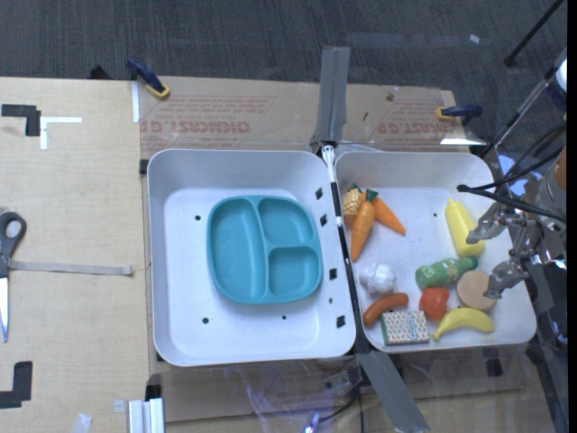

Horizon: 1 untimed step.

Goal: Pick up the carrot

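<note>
Metal gripper (495, 258) gapes, holding nothing — smooth tapered orange carrot (362, 226) lies well apart.

Metallic silver gripper (495, 258), black cables

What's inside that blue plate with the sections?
Nothing: all three sections of the blue plate show bare. The toy food, carrots included, lies in the right bin. What's beneath the plate is covered.

Two orange carrots w/ green tops lie flat in right bin (424, 165), upper-left corner: longer carrot (361, 226) near divider, shorter carrot (388, 215) angled beside, tops touching.
</note>
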Tool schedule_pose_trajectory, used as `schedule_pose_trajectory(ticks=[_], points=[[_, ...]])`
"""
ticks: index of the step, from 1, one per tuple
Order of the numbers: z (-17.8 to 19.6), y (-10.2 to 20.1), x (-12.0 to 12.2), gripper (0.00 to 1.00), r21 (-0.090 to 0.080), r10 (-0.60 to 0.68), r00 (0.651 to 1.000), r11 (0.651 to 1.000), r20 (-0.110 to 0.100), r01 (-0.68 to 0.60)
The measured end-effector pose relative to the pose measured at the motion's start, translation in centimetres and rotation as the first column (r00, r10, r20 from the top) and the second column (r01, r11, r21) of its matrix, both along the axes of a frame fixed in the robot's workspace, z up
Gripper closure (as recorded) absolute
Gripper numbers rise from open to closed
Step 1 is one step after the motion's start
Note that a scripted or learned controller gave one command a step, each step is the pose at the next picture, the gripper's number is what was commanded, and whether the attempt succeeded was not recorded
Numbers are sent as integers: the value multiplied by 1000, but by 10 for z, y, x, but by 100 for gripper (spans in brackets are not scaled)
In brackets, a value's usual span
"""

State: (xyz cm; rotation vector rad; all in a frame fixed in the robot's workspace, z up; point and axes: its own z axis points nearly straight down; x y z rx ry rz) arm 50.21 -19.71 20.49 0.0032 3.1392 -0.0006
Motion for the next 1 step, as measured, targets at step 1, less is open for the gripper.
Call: schedule_pose_trajectory(ticks=[1], points=[[-85, 80, 56, 0, 1, -315, 949, 949, -1, 315]])
